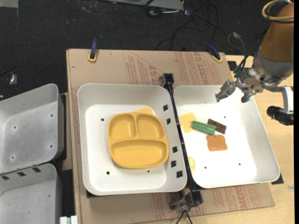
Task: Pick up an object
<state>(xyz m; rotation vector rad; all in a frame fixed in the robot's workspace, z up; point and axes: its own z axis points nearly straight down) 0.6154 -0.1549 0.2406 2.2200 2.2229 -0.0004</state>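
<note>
A green stick [203, 127] is seen lying in the right bin [243, 171], touching a brown block [217, 125] at its 3 o'clock and an orange piece [217, 143] at its 5 o'clock. A yellow tray [138, 141] sits in the left bin [93, 125]. The pincer [235, 91] is spread wide and holds nothing, at 1 o'clock from the stick.

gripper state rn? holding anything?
Gripper: open, holding nothing, above the far edge of the right bin. The green block, brown piece and orange piece lie in the bin.
</note>
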